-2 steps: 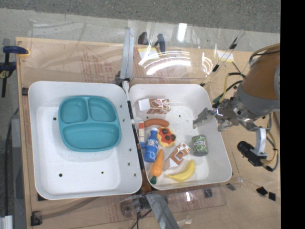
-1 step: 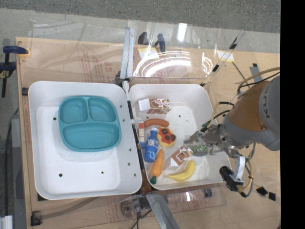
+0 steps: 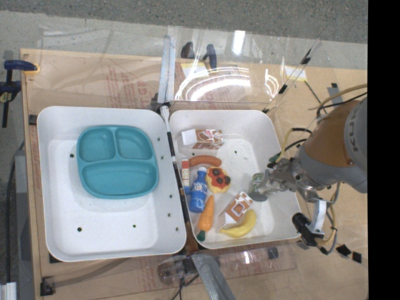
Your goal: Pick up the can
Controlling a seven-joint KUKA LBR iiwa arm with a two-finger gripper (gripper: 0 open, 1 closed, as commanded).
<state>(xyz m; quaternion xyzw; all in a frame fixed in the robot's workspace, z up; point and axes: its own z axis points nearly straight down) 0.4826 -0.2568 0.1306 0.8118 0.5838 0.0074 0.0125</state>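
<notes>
Progress is looking slight: the grey arm with its orange band (image 3: 334,144) is reaching in from the right, and its pincer (image 3: 259,187) is hanging low over the right side of the shallow white right-hand bin (image 3: 275,132), above bare floor just right of the brown-and-white carton (image 3: 238,207) and the yellow toy banana (image 3: 240,226). Whether the pincer is spread or pressed together I cannot tell, since its tip is reading as a blurred grey-green lump, and nothing recognisable is showing in it. What I am taking for the can, a small red-and-white cylinder (image 3: 185,172), is lying against the left wall of that bin, just beside the blue plastic bottle (image 3: 199,192) and the red toy sausage (image 3: 205,161), well apart from the pincer; its identity is not certain at this size. Judging from that, the grasp is not yet happening: crossing the bin, closing on the can and lifting it are all remaining.
</notes>
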